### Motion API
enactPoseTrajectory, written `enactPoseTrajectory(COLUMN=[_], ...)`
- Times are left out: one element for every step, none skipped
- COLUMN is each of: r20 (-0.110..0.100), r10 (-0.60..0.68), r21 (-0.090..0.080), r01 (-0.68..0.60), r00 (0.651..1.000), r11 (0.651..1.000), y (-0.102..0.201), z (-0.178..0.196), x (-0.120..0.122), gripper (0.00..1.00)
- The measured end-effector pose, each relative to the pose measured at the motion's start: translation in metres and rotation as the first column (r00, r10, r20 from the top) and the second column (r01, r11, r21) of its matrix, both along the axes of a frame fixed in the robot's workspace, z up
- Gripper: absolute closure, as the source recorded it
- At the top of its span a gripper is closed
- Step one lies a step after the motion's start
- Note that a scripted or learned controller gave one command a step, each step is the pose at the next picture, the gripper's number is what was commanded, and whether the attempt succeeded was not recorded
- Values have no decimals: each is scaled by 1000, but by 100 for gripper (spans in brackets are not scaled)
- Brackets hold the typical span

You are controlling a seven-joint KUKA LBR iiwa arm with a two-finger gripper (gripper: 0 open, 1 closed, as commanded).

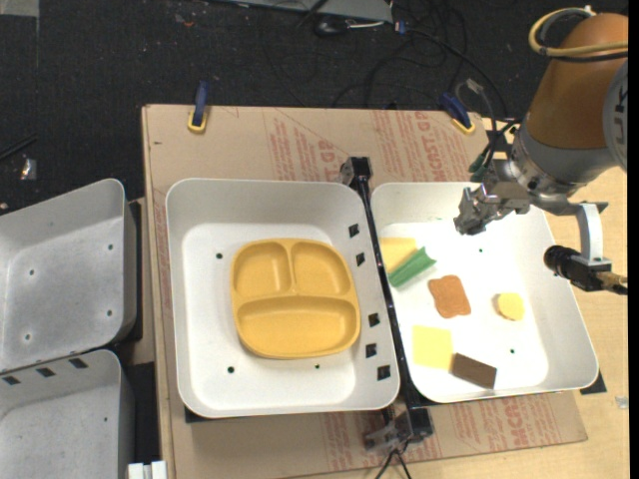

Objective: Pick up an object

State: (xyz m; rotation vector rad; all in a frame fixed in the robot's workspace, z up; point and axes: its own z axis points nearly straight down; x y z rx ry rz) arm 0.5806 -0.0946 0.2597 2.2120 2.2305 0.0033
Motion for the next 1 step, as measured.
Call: enactPoseTrajectory(r20=[-4], r10=[1], r21=[1], r01=[-1], r00=[1000], r11=[1000], y=[64], z=[-6], x=[-6], gripper=[100])
